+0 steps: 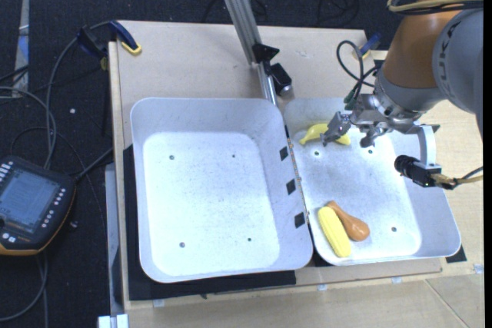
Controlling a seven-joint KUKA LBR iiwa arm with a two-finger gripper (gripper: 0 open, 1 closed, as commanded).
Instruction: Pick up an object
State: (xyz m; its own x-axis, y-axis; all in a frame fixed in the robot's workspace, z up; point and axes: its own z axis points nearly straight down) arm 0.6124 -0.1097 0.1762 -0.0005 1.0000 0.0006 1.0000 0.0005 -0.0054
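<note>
With the jaws (354,132) standing apart and grasping nothing above the far end of the right bin (430,238), the sound move, to my eye, is to drop squarely over the yellow piece (317,134) just left of them and clench only once it sits between them. That right bin also holds a yellow corn cob (334,232) touching an orange-brown gourd-like toy (351,223) at its near end, well apart from the jaws.
</note>
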